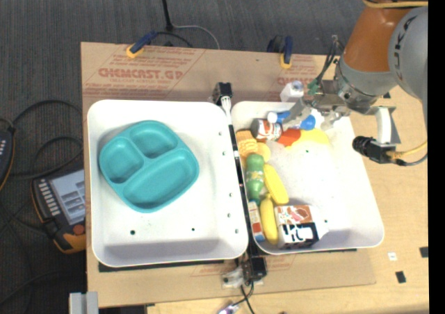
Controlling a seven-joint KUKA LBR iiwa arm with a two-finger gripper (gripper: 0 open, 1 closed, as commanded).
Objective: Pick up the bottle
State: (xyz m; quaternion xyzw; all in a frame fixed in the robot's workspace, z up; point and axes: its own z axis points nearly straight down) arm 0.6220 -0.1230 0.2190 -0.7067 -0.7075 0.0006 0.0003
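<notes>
**Camera view: claw at the far end of the right bin, bottle just to its left**

Camera view puts your claw (311,106) low over the far end of the right bin (348,198), below the grey arm (379,35) with its orange band. You cannot tell from here whether it is spread or pressed together, and nothing can be seen pinched in it.

The bottle (268,127) lies on its side just to the claw's left in the picture, long axis running roughly left to right, its cap end toward the claw. A blue item (307,123) and an orange one (290,137) crowd that end.

Farther out, a green piece (254,170), yellow banana-like pieces (273,184) and a small carton (297,224) line the bin's left side. The left bin (208,229) holds a teal divided plate (149,164). Both bins sit on the brown surface (139,69).
</notes>
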